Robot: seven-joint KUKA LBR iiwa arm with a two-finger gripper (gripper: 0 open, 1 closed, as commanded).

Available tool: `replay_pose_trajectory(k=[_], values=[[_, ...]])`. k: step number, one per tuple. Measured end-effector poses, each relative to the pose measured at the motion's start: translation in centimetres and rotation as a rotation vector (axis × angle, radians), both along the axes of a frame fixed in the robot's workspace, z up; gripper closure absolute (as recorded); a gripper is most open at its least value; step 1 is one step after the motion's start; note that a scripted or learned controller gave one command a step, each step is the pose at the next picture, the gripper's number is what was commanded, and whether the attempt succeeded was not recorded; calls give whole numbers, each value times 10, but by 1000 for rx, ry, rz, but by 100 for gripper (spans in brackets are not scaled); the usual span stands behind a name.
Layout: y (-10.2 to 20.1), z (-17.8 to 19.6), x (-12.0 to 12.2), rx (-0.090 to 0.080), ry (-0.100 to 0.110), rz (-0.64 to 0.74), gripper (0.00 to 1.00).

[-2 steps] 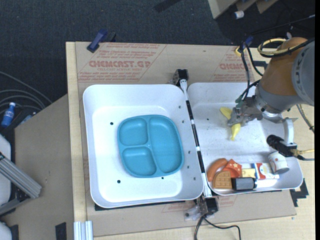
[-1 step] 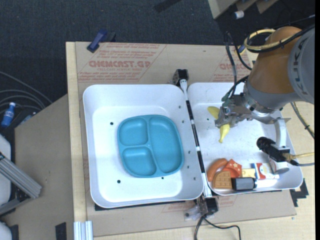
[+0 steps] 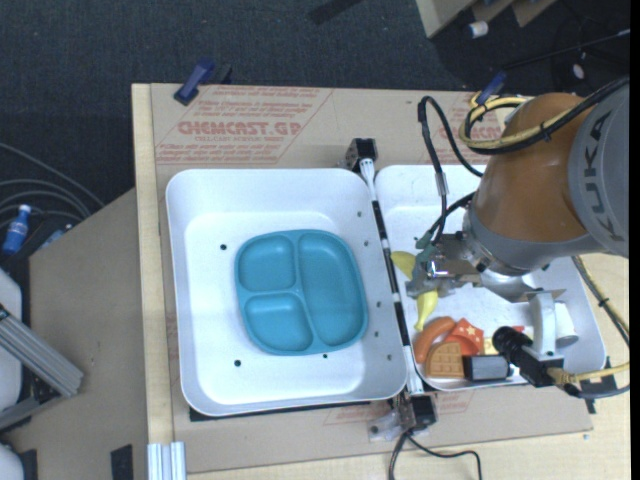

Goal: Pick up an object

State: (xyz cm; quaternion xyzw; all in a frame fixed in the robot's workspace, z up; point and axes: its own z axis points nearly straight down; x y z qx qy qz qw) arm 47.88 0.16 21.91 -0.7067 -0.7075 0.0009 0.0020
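Observation:
The arm reaches over the right bin [image 3: 400, 183], and its gripper [image 3: 436, 268] hangs low near that bin's left wall. A yellow banana-like piece [image 3: 404, 262] lies just left of the gripper, and another yellow piece [image 3: 424, 306] shows below it. Orange and red toy food [image 3: 450, 340] with a waffle-like tan piece [image 3: 447, 361] sits at the bin's front left corner. Nothing can be made out between the fingers. The arm hides much of the right bin.
The left bin [image 3: 200, 208] holds a blue divided plate [image 3: 300, 290] at its middle. A divider rail [image 3: 385, 258] runs between the bins. The cardboard bench top [image 3: 240, 123] lies behind them, with a blue clip [image 3: 193, 83] at its back edge.

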Motion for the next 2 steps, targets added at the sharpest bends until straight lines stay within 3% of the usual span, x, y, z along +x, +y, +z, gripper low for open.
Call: replay_pose_trajectory(k=[1, 2], values=[[51, 31, 7, -1, -4, 0, 100], [52, 44, 0, -1, -4, 0, 100]])
